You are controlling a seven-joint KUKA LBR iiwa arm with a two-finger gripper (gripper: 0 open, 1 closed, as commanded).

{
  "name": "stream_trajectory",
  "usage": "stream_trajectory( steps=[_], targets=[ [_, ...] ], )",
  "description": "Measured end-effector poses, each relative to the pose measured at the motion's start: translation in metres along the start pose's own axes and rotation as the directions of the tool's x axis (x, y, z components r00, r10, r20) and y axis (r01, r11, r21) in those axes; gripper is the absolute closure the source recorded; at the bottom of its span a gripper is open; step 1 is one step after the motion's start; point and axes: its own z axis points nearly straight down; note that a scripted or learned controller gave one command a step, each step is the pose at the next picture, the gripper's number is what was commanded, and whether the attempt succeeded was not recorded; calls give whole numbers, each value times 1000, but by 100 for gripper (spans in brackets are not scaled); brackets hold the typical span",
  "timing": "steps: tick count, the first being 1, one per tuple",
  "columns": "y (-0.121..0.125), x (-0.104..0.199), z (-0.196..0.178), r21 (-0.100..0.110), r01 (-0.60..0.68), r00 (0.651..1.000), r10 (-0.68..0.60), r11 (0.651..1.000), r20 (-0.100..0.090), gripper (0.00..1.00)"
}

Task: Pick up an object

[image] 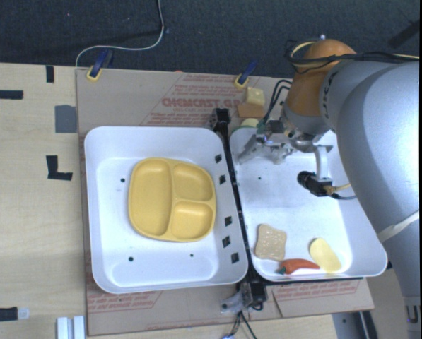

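- Three small objects lie along the near edge of the right bin: a pale tan square like a slice of bread, an orange-red carrot-like piece and a yellow oval piece.
- We see the bread slice near the bin's near-left corner, lying flat, close to the divider between the two bins.
- We see the carrot-like piece right against the near rim, between the bread slice and the yellow oval, and just beside the oval or touching it.
- None of these three is between any fingers; all rest on the bin floor.
- We find the gripper at the far-left corner of the right bin, well apart from the three objects, and we cannot tell how it stands because wrist and cables crowd it.
- We see the arm covering the far-right part of that bin, with its orange band above the wrist.
- One yellow divided plate sits in the middle of the left bin.
- Some tan and pale blocks lie on the cardboard sheet beyond the right bin's far-left corner.
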Motion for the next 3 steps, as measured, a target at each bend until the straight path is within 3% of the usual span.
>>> stream_trajectory(
  steps=[1,2,3],
  targets=[
    [-14,1,0,0,-1,1000,1,1000,1,0],
    [-1,4,0,6,0,1000,0,1000,2,0],
    [-40,1,-1,1,-1,1000,1,1000,1,0]
  ],
)
